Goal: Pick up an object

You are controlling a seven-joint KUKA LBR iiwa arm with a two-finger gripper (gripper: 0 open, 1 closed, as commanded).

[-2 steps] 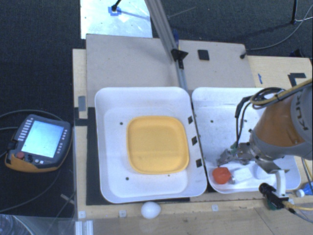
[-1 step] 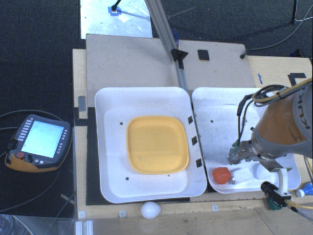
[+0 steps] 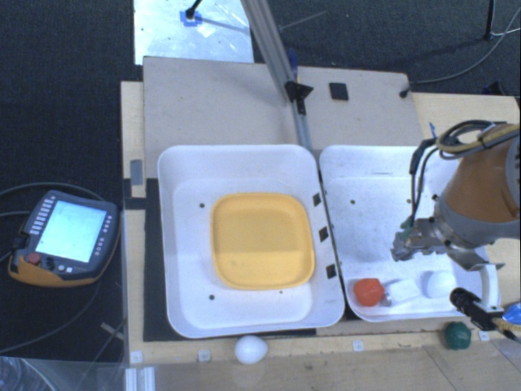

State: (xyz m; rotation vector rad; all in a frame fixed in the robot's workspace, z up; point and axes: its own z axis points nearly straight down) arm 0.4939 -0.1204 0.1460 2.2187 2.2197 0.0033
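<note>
My gripper (image 3: 404, 248) hangs over the right bin (image 3: 366, 190), near the middle of its front half, on the arm with the orange band (image 3: 480, 192). Just in front of it on the bin floor lie a red object (image 3: 368, 292), a small white block (image 3: 400, 290) and a white rounded object (image 3: 438, 283). The gripper is above and a little behind the white block. Nothing shows between the gripper and these objects.
The left bin (image 3: 183, 218) holds a square yellow plate (image 3: 262, 240). A white egg-shaped object (image 3: 251, 349) and a green ball (image 3: 457, 335) lie on the bench in front of the bins. A teach pendant (image 3: 61, 236) rests at the far left.
</note>
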